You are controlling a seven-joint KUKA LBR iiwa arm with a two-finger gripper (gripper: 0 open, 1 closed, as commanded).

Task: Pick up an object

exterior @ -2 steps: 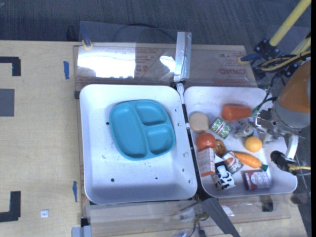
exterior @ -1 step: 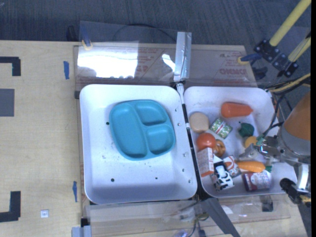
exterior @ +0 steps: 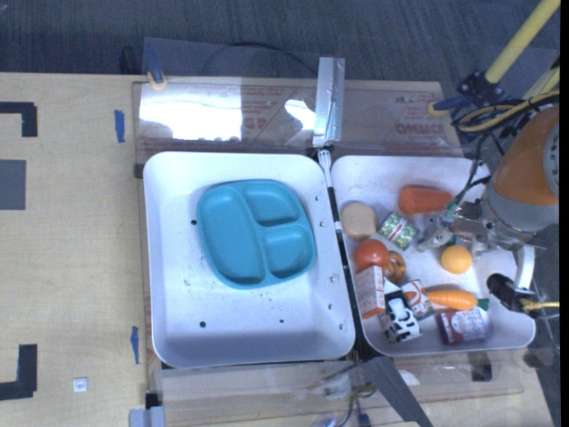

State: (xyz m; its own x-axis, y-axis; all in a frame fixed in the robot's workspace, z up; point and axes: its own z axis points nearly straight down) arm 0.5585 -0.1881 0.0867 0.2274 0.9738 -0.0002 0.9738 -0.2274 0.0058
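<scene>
Jaw opening we cannot tell. Gripper (exterior: 447, 229) sits low in the right bin (exterior: 511, 336), just above the yellow ball (exterior: 456, 259), the likeliest pick. Our worry: the round ball rolls off, or the green packet (exterior: 397, 230) nearby gets bumped, so the grasp closes on nothing.

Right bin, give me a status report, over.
Gripper low in the right bin, fingers unclear. Nothing seen held. Orange ball and green packet close beside it, carrot nearer the front.
</scene>
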